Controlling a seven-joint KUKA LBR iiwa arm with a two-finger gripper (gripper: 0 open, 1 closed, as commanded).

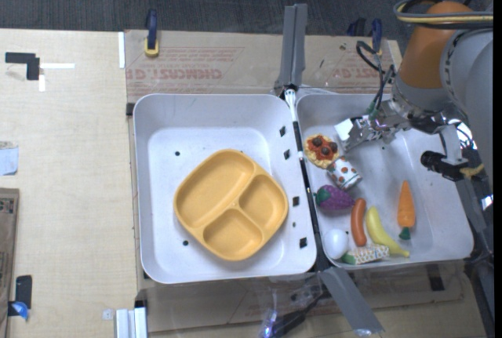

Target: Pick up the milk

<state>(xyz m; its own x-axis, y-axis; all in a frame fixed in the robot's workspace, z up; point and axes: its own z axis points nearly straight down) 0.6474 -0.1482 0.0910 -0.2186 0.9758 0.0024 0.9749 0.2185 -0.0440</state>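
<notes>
Right white bin (439,250), near edge: pale corn cob (367,254), white egg (336,241), yellow banana (383,232). Behind them stand a red sausage (358,220), orange carrot (405,207) and purple grapes (336,198). The small white milk carton (343,173) lies by the bin's left wall, just beyond the grapes, beside a pizza slice (321,149). The grey 2-finger gripper (354,132) hovers at the far left corner; its finger state cannot be judged. Left white bin (157,172): 1 yellow 3-compartment plate (230,205).
</notes>
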